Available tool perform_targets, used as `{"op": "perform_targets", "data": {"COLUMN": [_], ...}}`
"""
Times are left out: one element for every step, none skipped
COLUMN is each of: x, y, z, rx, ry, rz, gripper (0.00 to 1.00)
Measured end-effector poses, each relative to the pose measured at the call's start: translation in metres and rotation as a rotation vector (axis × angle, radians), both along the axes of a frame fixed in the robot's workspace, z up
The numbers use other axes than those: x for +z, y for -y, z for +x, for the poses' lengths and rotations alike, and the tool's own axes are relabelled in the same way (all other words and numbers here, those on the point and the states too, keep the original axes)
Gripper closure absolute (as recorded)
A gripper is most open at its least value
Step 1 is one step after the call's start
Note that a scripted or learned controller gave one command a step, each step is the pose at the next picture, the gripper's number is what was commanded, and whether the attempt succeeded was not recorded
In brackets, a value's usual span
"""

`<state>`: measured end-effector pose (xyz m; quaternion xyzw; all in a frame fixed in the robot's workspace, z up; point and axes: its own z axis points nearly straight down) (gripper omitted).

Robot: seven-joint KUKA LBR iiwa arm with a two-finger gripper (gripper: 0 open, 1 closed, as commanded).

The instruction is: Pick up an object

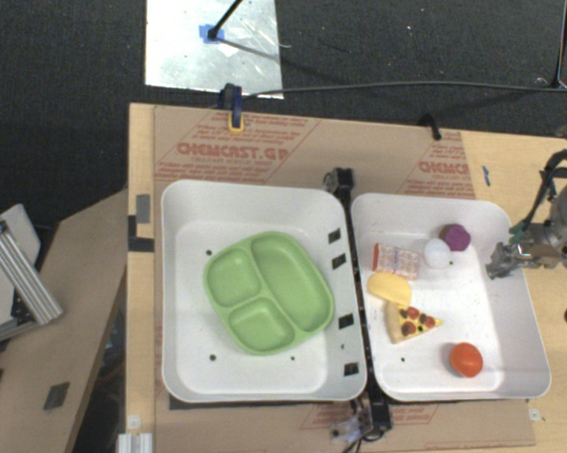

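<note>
Gripper (503, 260) at the right rim of the right bin (519, 306), low over its edge, nothing seen between the tips; too small and blurred to tell whether spread or pressed together. Just left of it, well inside the bin, a purple ball (457, 237) touching a white ball (437, 254), the pair near the far right corner. Further left, a small red-and-white packet (396, 260) lying flat, and right below it a yellow wedge (390, 289) touching or nearly touching a toy pizza slice (410, 323). Near the front right of the bin, standing apart from the rest, an orange-red ball (465, 359). Beyond the divider, the left bin (183, 263) carrying a green divided plate (267, 292). Both bins on a cardboard-covered tabletop (268, 145).

Likely still at the approach stage, no object chosen by contact yet. Probably best to go for the orange-red ball: free space all round, no neighbour to knock. Purple ball closest, but crowded by the white one, so likely to roll aside under a closing pinch. For a clean pick: centre straight above the chosen thing, open wider than it, come down vertically, close across the middle, lift slowly. Worth keeping clear of the bin wall on the way in.
</note>
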<state>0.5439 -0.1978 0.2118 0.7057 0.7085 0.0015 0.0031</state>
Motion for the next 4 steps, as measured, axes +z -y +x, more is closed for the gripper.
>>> {"op": "perform_targets", "data": {"x": [0.012,0.004,-0.003,0.002], "y": [-0.051,-0.101,-0.157,-0.21], "z": [-0.002,0.002,-0.004,-0.013], "rx": [0.005,0.006,0.006,0.006], "ry": [-0.003,-0.004,-0.006,-0.006], "rz": [0.003,0.004,0.004,0.005], "gripper": [1.0,1.0,1.0,1.0]}}
